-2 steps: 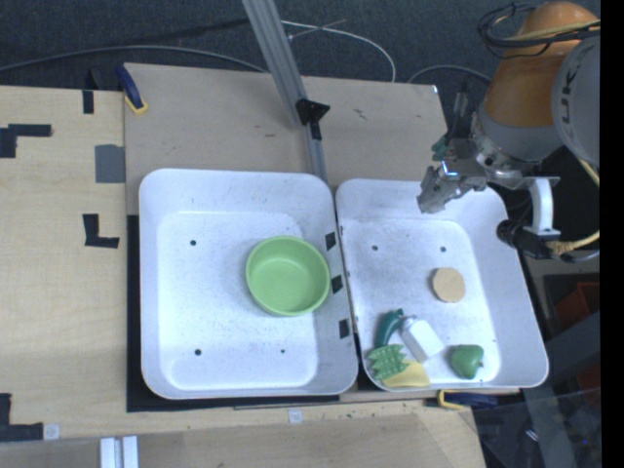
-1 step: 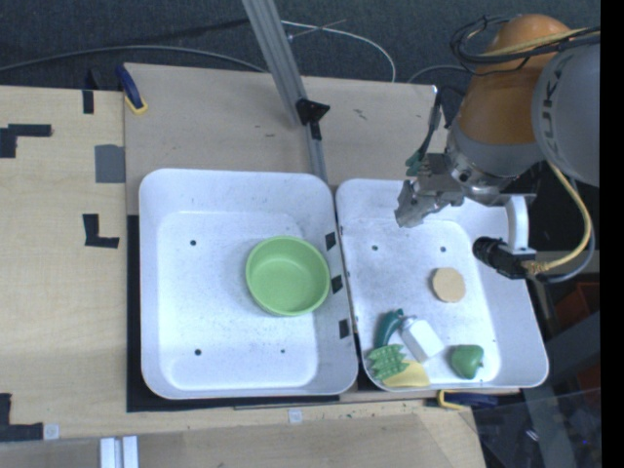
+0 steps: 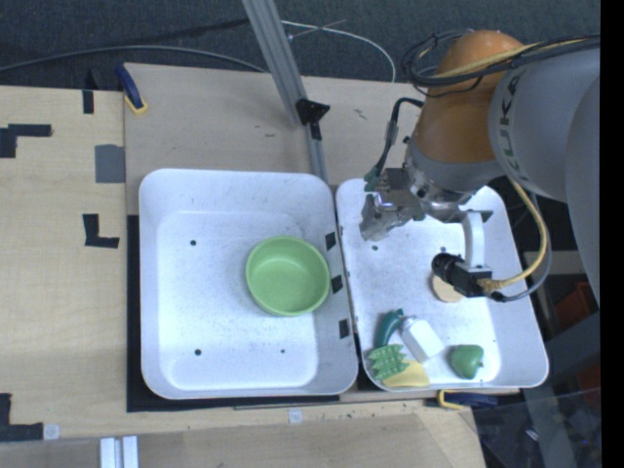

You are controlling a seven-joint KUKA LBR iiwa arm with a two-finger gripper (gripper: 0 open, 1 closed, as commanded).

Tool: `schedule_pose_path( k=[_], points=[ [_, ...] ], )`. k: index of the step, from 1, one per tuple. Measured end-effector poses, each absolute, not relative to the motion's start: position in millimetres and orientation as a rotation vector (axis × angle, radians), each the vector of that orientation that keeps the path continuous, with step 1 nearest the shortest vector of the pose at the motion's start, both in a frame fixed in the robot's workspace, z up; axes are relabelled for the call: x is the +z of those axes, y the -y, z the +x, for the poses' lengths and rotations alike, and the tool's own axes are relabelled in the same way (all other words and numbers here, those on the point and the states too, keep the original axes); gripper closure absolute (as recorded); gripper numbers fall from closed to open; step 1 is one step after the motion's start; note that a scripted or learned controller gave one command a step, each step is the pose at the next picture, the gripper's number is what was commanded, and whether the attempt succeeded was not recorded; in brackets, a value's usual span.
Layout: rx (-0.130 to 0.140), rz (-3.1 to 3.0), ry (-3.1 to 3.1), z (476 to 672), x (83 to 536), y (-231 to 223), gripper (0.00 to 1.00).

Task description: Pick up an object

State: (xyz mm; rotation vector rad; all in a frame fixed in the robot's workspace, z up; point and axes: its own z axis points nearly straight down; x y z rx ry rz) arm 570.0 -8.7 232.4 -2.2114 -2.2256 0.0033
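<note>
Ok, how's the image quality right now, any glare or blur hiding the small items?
Camera view: soft overall, edges slightly blurred; the right bin is brightly lit, near washed out; the claw is dark and indistinct; items at the bin's near edge blur together, the green bowl stays clear.

Illumination is even and moderately bright, from overhead. The two white bins (image 3: 166, 261) read slightly overexposed, with mild glare on their rims. Soft shadows fall beneath the arm (image 3: 468, 125) and beside the green bowl (image 3: 287, 276). Focus is soft overall; fine detail appears grainy. The dark floor (image 3: 117, 8) is underexposed.
</note>
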Motion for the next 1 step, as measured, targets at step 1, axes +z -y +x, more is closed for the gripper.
schedule_pose_path(
  k=[1],
  points=[
    [0.001,-2.210,2.227,553.6,239.7,-43.9,1.00]
  ],
)
